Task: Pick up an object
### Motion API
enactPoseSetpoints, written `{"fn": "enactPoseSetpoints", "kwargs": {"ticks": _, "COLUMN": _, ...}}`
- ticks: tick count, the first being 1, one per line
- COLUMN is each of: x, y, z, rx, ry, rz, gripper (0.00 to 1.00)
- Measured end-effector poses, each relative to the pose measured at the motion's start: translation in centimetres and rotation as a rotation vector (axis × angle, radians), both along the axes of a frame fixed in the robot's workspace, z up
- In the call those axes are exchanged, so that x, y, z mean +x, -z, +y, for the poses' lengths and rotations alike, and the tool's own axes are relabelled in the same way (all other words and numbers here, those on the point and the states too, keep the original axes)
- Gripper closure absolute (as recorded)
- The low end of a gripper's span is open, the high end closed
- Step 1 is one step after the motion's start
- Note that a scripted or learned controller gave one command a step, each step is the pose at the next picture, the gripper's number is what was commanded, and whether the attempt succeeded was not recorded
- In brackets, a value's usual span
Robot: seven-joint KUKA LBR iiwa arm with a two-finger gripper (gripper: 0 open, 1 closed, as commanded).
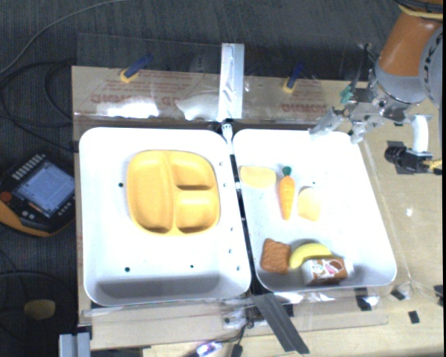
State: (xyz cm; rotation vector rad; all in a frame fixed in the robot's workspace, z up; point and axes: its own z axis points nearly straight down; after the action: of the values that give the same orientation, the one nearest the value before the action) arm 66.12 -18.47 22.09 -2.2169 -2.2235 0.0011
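Note:
My gripper [339,127] hangs over the far right corner of the right bin [372,199], open with nothing between its fingers. In that bin lie an orange carrot [286,196], a pale yellow slab [257,175], a pale yellow wedge [309,204], a brown waffle-like piece [275,256], a yellow banana [310,253] and a small printed carton [328,271]. The carrot sits well below and to the left of the gripper. The banana rests against the carton near the bin's front edge.
A yellow divided tray [173,190] lies in the left bin [104,259]. A handheld pendant [33,192] sits on the floor at left. Clear plastic sheeting with clips [208,95] lines the back of the bench.

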Motion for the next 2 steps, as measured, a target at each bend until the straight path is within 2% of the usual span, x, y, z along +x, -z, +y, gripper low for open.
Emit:
{"fn": "enactPoseSetpoints", "kwargs": {"ticks": 1, "x": -3.4, "y": 12.8, "z": 4.5, "rx": -0.002, "ry": -0.029, "rz": -0.001, "gripper": 0.0}}
{"fn": "enactPoseSetpoints", "kwargs": {"ticks": 2, "x": -7.9, "y": 13.1, "z": 8.7, "rx": -0.007, "ry": -0.222, "rz": -0.013, "gripper": 0.0}}
